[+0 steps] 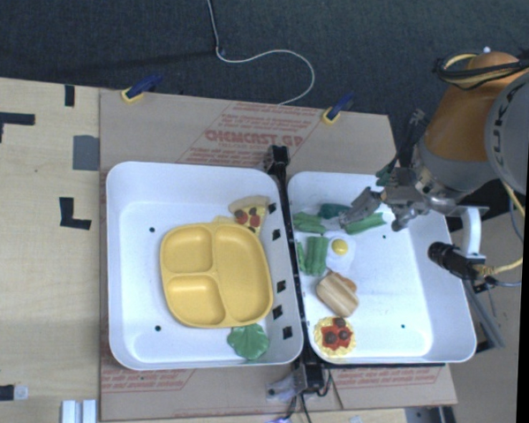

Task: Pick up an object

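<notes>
Hovering over the right bin [437, 286]
Gripper [381, 212] pinched a green bean [363, 224]; I'd lift straight, slowly, clear of toys below.

Position: the one camera is sitting fixed above the brown cardboard-topped bench [251, 135], looking down.
Facing: it is tilting at a slant — the far dark grey floor is showing along the top.
Nearness: it is standing back enough to be taking in both shallow white plastic bins — left bin [129, 261], right bin [417, 338].
Arm side: the grey and orange arm [473, 120] is entering from the right.
</notes>
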Tool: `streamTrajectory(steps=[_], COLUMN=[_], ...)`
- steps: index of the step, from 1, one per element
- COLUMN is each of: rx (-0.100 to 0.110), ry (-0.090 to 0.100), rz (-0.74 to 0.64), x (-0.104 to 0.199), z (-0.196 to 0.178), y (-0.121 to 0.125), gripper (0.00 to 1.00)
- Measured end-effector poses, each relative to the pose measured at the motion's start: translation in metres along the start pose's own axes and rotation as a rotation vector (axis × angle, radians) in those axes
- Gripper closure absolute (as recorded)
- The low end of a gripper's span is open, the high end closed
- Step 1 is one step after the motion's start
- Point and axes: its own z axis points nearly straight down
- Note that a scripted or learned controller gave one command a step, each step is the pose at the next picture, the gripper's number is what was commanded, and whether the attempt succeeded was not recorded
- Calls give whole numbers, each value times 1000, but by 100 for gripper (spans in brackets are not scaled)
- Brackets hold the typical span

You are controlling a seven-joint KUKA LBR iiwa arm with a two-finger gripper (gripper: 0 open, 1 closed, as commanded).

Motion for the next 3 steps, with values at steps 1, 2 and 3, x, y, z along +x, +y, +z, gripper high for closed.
streamTrajectory(steps=[1,2,3], rx=[-14,-10,-8], ry=[-1,-1,-1], rz=[-3,-3,-3], x=[0,3,-1], z=[-8,35,99], y=[3,2,3], gripper=[0,0,0])
